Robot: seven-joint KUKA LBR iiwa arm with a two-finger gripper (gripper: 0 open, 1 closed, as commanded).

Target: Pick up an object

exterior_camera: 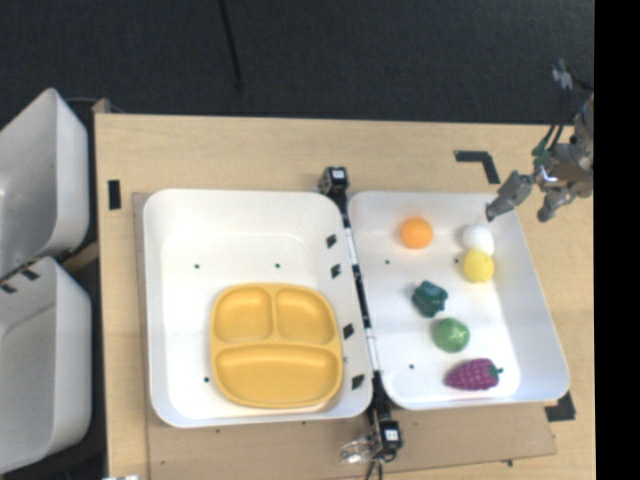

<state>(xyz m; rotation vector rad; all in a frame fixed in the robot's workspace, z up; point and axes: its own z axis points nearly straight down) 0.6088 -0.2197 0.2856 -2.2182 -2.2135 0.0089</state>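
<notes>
Hand point(527, 200) open – fruit in right bin point(530, 298)

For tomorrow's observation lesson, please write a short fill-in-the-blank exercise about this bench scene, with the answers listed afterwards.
1. The yellow divided plate lies in the ____ bin.
2. The toy at the near end of the right bin, a bunch of grapes, is ____ in colour.
3. The white ball touches the ____ toy just below it.
4. The gripper has its fingers spread ____.

Answers: left; purple; yellow; open
</notes>
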